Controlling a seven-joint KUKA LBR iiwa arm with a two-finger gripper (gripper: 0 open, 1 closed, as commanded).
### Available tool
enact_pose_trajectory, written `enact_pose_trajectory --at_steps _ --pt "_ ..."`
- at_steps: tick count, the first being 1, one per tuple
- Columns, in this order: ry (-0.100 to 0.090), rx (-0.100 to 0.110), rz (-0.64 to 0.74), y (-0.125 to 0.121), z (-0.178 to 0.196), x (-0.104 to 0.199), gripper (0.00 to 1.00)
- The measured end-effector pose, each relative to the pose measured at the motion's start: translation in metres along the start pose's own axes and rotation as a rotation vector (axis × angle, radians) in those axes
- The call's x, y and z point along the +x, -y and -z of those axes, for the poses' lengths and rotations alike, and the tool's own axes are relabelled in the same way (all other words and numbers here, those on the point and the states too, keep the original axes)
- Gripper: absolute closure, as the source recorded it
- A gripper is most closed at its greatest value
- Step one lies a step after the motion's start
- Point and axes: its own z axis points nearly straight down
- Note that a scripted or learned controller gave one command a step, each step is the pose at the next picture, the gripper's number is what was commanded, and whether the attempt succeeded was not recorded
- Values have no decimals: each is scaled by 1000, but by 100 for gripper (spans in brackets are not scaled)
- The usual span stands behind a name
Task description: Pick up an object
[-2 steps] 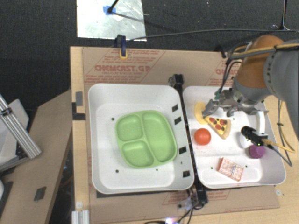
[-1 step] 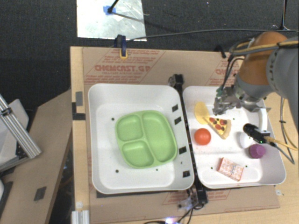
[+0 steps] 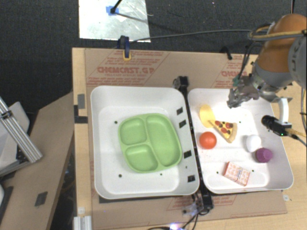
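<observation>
Hovering over the right bin (image 3: 288, 176), well above the pizza slice (image 3: 226, 129) and tomato (image 3: 207, 140): gripper (image 3: 235, 101), empty. Blurring into dark metal, fingertips — impossible telling whether spread or closed.

A robotics lab: white bins (image 3: 144, 97) clamped on a cardboard-covered bench (image 3: 144, 63), loose cables, aluminium framing (image 3: 19, 133).

Green divided tray (image 3: 149, 143) sat in left bin (image 3: 103, 128), foil sheet (image 3: 112, 13) lay beyond cardboard base (image 3: 144, 66), blue clamp (image 3: 124, 46) gripped its edge
</observation>
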Motion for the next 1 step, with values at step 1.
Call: enact_pose_trajectory --at_steps 1 --pt "-1 3 0 -1 18 0 100"
